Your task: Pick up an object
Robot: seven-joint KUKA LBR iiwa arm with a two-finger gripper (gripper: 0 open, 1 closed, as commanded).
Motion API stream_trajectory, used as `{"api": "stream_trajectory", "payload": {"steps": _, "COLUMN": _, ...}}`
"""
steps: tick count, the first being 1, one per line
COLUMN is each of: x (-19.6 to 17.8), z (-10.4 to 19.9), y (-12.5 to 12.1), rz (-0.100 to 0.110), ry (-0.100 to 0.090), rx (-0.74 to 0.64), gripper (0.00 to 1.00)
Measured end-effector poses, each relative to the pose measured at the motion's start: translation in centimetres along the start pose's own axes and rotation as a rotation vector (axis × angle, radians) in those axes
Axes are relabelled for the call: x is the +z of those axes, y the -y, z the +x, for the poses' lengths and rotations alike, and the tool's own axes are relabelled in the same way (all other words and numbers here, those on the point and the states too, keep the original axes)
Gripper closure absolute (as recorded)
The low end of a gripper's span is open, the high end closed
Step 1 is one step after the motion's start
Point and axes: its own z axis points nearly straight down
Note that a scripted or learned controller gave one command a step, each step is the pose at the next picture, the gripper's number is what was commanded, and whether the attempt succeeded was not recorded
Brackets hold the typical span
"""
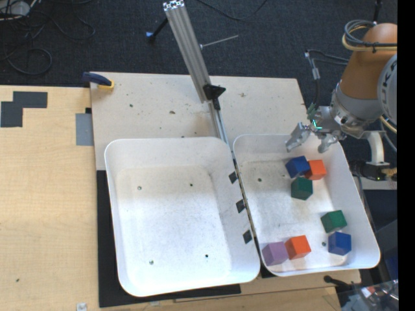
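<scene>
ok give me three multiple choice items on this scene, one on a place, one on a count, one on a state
1. Which bin holds the blocks?
A. left bin
B. right bin
C. both

2. How many blocks are orange?
A. two
B. four
C. none

3. Where is the end effector?
A. resting in the left bin
B. over the right bin's far edge, near the blue block
C. off the bench

Answers:
1 B: all seven blocks lie there.
2 A: one orange block by the blue one, another orange block at the near edge.
3 B: it sits above that far edge.
</scene>
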Motion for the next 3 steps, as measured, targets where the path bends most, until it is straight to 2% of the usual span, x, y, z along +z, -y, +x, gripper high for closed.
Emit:
{"api": "stream_trajectory", "payload": {"steps": 1, "x": -0.3, "z": 0.0, "y": -0.1, "rz": -0.004, "ry": 0.002, "rx": -0.004, "gripper": 0.0}}
{"api": "stream_trajectory", "payload": {"steps": 2, "x": 5.1, "z": 0.7, "y": 0.8, "rz": 0.001, "ry": 0.0, "rx": -0.001, "gripper": 0.0}}
{"api": "stream_trajectory", "payload": {"steps": 3, "x": 7.8, "z": 0.5, "y": 0.3, "rz": -0.023, "ry": 0.008, "rx": 0.001, "gripper": 0.0}}
